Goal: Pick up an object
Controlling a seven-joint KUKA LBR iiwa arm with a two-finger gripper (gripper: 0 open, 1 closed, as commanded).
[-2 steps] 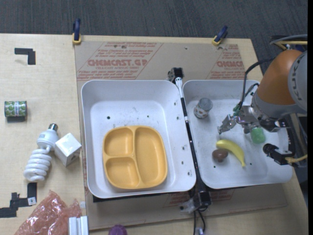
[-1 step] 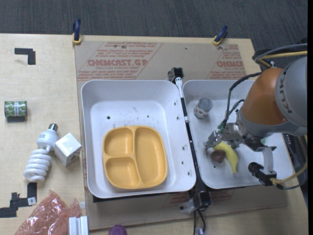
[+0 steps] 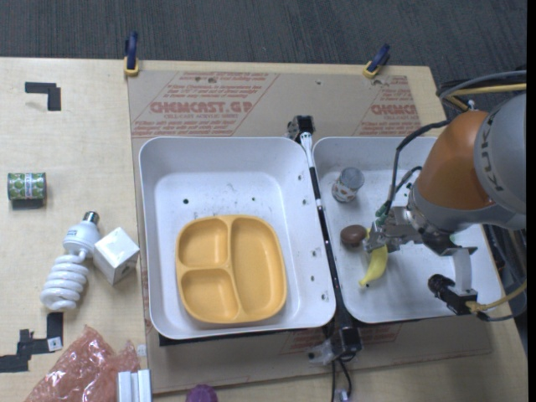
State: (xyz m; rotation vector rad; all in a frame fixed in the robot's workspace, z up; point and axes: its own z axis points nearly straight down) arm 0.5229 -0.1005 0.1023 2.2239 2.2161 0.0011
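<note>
In the right white bin (image 3: 394, 315) lie a yellow banana (image 3: 374, 269), a small brown rounded object (image 3: 353, 235) and a small grey and white cup-like object (image 3: 347, 183). My gripper (image 3: 384, 239) is low inside this bin, right at the banana's upper end and just right of the brown object. The grey arm with its orange band (image 3: 456, 170) comes in from the right and hides the back right of the bin. The arm's wrist hides whether anything is held.
The left white bin (image 3: 167, 174) holds a yellow divided plate (image 3: 230, 268). Outside the bins at the left are a spiral light bulb (image 3: 69, 266), a white cube (image 3: 116, 255), a green can (image 3: 27, 188) and a pink mesh bag (image 3: 84, 367). Cables trail at the right.
</note>
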